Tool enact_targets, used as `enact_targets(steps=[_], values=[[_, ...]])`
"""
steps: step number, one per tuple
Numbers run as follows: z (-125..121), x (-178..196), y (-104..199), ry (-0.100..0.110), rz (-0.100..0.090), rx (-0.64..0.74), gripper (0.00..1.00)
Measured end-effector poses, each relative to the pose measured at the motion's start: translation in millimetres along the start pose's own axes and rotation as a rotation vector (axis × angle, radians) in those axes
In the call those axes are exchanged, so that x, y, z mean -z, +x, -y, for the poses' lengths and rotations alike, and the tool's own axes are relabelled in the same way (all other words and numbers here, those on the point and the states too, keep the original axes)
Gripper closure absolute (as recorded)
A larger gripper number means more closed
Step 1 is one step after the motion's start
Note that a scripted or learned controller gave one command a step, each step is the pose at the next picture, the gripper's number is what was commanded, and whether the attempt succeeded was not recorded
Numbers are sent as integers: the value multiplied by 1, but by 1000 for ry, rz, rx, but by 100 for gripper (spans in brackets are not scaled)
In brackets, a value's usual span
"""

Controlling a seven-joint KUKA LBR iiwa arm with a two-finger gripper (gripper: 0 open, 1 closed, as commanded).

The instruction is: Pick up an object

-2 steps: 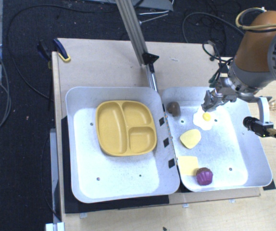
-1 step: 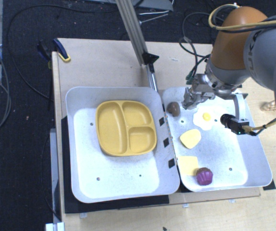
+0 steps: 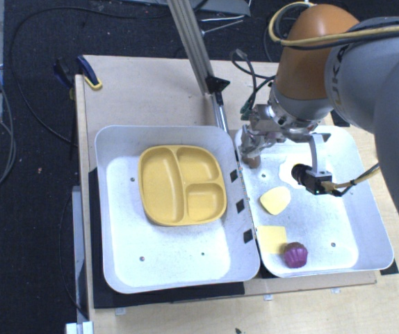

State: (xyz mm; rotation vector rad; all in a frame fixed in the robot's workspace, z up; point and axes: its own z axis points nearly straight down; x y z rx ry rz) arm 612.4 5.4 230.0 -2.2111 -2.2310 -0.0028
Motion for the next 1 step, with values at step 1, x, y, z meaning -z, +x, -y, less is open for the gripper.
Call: enact_targets(steps=[1], values=[[-9, 11, 54, -2, 0, 0, 100]])
